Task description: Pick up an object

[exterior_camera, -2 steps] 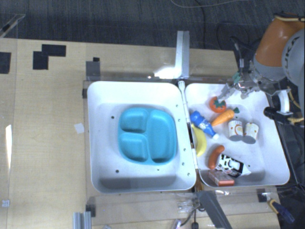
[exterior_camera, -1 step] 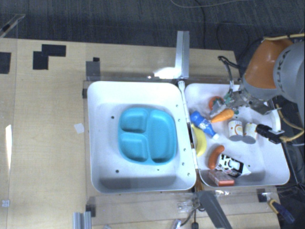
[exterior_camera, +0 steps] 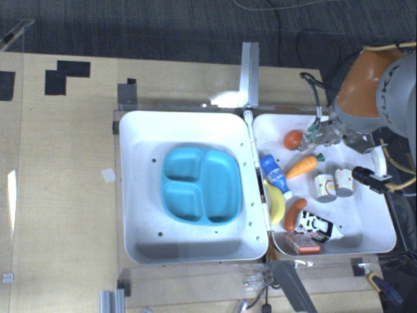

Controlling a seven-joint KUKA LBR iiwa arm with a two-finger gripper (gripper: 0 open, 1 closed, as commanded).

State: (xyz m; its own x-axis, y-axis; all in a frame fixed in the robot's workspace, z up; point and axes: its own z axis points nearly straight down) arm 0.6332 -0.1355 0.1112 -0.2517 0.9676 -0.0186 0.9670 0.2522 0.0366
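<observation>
Since no object is named, the likely target is the one closest to the gripper [exterior_camera: 317, 135]: the tomato [exterior_camera: 294, 139], in the upper part of the right bin [exterior_camera: 381, 237], or the carrot [exterior_camera: 301, 167] just below it. The gripper hangs low between these two, a little to their right, and nothing is seen between its tips. If it is wide or narrow, I cannot tell, because the tips are too small and mixed with cables. So I judge that the pick is not done: the approach seems finished or nearly so, and the closing and the lifting are left.

Around the carrot lie a blue bottle [exterior_camera: 272, 171] to the left, a banana [exterior_camera: 277, 204] and a sausage [exterior_camera: 294, 213] lower down, and two small cups [exterior_camera: 333, 184] to the right. A dark packet [exterior_camera: 315, 226] and a brown box [exterior_camera: 303, 243] lie near the lower edge of the bin.

The tomato has some free floor around it, but the upper wall is near. The carrot is crowded on its left. The left bin [exterior_camera: 140, 194] holds a blue tray [exterior_camera: 200, 184], with bare floor around it.
</observation>
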